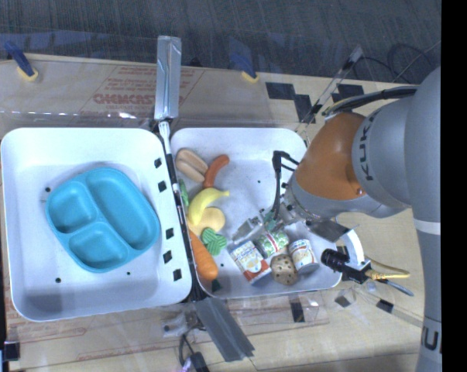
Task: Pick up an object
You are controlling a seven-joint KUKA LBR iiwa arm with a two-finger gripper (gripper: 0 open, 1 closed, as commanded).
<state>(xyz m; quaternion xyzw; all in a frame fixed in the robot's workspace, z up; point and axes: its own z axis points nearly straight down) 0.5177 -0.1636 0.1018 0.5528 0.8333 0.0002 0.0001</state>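
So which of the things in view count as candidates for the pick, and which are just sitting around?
In play, all in the right bin:
gripper
yellow banana
toy carrot
hot dog bun
sausage
green toy
small cans
brown die

Just lying about:
blue divided tray in the left bin
metal divider between the bins

The grey arm (407,153) enters from three o'clock and bends toward nine o'clock, its orange band (334,161) above the wrist. The gripper (266,225) points down toward seven o'clock, its fingers too small to judge.
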